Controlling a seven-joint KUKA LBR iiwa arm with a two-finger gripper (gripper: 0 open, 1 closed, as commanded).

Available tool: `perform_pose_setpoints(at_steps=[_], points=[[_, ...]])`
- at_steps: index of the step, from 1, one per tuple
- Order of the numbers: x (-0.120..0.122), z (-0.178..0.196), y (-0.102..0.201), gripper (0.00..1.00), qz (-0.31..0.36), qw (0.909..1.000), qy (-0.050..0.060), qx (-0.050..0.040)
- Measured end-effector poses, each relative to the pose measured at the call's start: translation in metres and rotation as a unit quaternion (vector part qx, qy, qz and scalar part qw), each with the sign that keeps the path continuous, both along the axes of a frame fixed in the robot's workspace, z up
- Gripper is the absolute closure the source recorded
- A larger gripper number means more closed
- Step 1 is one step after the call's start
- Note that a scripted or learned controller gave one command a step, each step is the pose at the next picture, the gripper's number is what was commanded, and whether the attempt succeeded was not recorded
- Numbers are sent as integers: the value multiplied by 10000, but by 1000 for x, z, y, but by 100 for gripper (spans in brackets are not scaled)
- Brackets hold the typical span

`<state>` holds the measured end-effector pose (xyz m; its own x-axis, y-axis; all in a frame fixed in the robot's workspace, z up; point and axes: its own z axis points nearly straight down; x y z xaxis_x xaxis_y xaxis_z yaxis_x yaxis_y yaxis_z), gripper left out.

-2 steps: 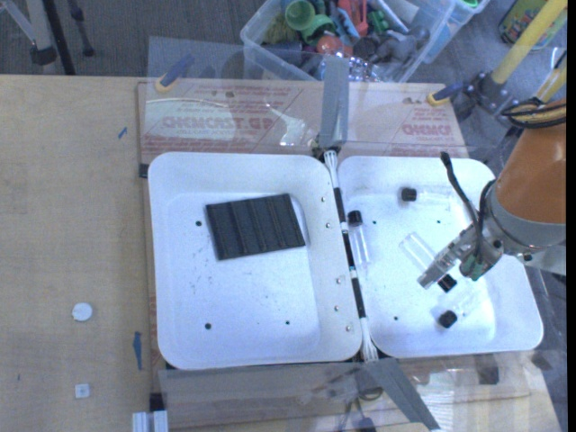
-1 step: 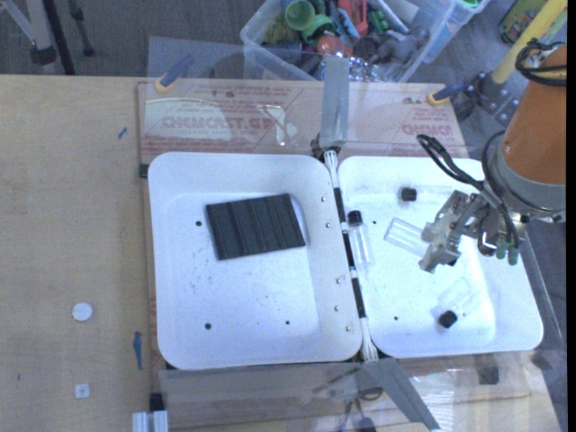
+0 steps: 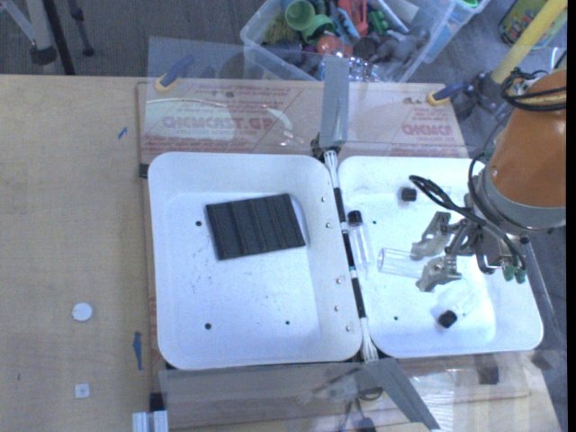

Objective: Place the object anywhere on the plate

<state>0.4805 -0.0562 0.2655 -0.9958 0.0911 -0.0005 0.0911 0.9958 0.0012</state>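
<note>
End effector [image 3: 438,252] hangs low over the right bin [image 3: 513,331], fingers spread, nothing between them. Clear plastic piece [image 3: 393,260], likely the task object, lies on the bin floor just left of the fingertips, apart from them. Small black piece [image 3: 445,319] sits below it, another small black bit [image 3: 409,194] near the bin's top. Dark ribbed plate [image 3: 256,225] lies flat in the left bin [image 3: 180,331], well apart from the arm. Step in hand, as I judge it: the grasp. To do it well: shift left so the fingers straddle the clear piece, drop fully to the floor, then close. It's see-through and probably slippery, so a centred grip matters. Lift clear of the ridge between the bins before crossing.
</note>
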Motion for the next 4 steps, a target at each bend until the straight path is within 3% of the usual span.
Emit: perform_pose_setpoints(at_steps=[1,2,3,4], points=[[1,149,34,100,1198,9928,-35,-7],[4,109,-8,100,2009,9796,-13,-5],[10,66,-44,100,2784,9605,-9,-5],[14,122,-24,100,3882,9216,-42,-21]])
